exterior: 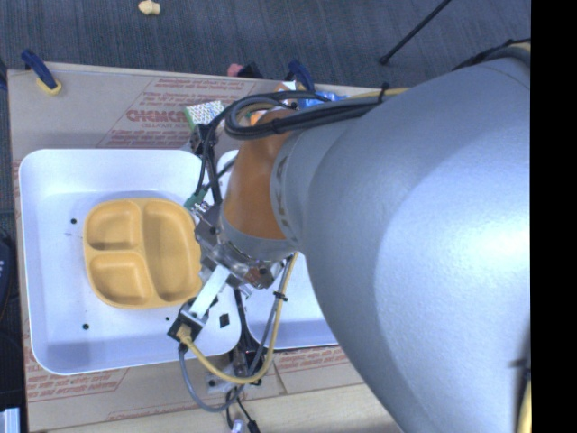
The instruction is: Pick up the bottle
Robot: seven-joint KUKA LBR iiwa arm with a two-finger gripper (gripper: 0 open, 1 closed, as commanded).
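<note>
My grey arm (406, 224) reaches in from the right and covers nearly the whole right bin (297, 332), hiding what lies in it. The orange band (252, 188) sits above the wrist. Below it my gripper (225, 282) points down over the border between the two bins, close to the right edge of a yellow divided plate (140, 251). A white and black piece (200, 309) sticks out from the wrist toward the lower left.
The yellow plate lies in the left bin (27, 242). Cables (225, 368) loop down over the front edge. Both bins rest on cardboard (153, 106) held by blue clamps (41, 70). A small yellow object (149, 7) lies on the floor beyond.
</note>
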